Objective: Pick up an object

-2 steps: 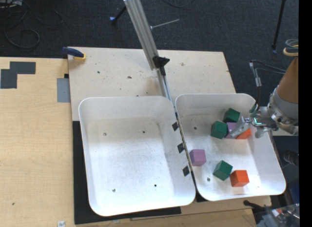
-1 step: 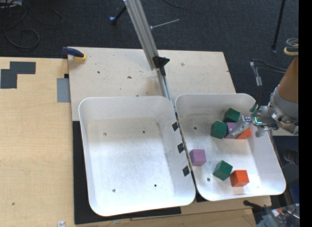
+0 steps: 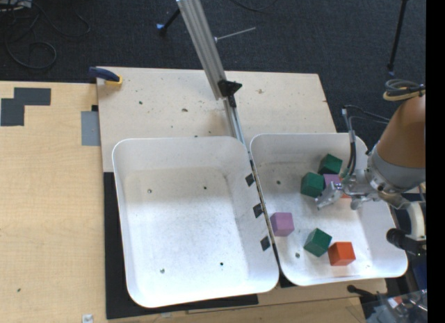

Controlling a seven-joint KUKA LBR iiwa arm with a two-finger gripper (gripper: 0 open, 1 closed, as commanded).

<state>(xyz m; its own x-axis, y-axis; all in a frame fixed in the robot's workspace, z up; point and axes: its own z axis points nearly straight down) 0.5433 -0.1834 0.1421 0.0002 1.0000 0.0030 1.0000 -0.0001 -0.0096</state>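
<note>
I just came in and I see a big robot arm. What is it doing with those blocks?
The robot arm is trying to pick up a block. It reaches in from the right, and its tool is low in the right bin, next to two green blocks and a small purple one. I can't tell if it has grabbed anything yet. Another purple block, a third green block and an orange block lie nearer the front of that bin.

The arm (image 3: 405, 141) is grey with an orange band and a metallic hand (image 3: 342, 199).
</note>
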